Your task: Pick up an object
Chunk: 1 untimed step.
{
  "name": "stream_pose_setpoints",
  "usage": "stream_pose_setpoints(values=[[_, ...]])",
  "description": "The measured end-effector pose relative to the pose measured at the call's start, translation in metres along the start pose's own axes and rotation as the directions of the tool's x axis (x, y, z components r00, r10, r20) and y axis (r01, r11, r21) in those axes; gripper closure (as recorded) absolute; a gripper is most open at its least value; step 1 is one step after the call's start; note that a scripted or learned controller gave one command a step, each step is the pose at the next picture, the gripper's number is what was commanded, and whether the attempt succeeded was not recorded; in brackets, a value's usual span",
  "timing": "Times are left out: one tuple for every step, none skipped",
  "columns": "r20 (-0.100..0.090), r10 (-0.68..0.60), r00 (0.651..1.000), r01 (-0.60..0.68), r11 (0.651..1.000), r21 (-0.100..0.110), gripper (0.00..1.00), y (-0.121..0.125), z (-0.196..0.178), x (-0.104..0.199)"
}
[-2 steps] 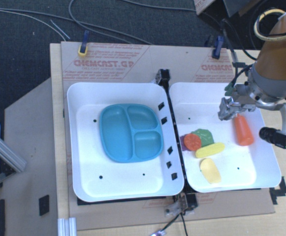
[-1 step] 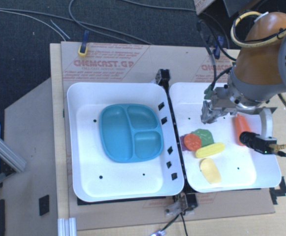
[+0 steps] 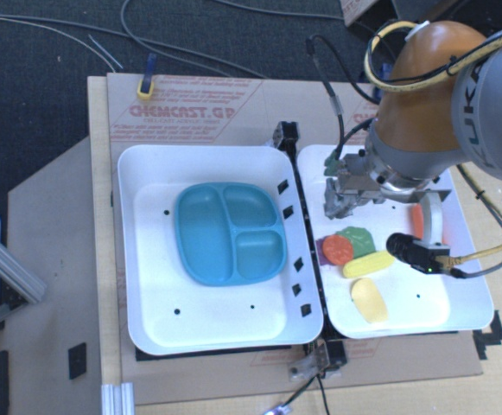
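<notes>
Gripper (image 3: pixel 335 206) sits over the upper-left part of the right bin (image 3: pixel 471 305), close to the divider between the two bins. It points down and is seen almost end-on from above, so I can't tell if it is spread or closed, or whether it touches the bin floor. It holds none of the items that I can make out. The nearest ones are just below it in the frame: a red round toy piece (image 3: pixel 337 250) and a green toy piece (image 3: pixel 359 238) touching each other, both apart from the gripper tip. A yellow oblong piece (image 3: pixel 367 264) lies against their lower edge, angled up to the right. A pale yellow piece (image 3: pixel 369 301) lies lower in the same bin, on its own. An orange stick-shaped piece (image 3: pixel 417 221) stands roughly vertical in the frame at right of centre, partly under the wrist. The arm (image 3: pixel 492 111) comes in from the right edge, grey link at upper right, with the orange band (image 3: pixel 428 85) bulging over the top of the right bin and the wrist folded down toward the left. The left bin (image 3: pixel 147 258) holds a blue divided plate (image 3: pixel 231 232), lying flat near its centre, well apart from the gripper. Both bins rest on a cardboard sheet (image 3: pixel 190 106) with red print.
</notes>
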<state>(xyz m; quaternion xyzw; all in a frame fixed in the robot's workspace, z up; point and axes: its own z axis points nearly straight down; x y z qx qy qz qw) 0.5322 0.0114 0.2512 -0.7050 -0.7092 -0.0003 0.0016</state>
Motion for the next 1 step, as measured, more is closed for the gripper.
stream_pose_setpoints(values=[[0.001, 0.001, 1.000, -0.001, 1.000, 0.002, 1.00, -0.0039, 0.0087, 0.0590]])
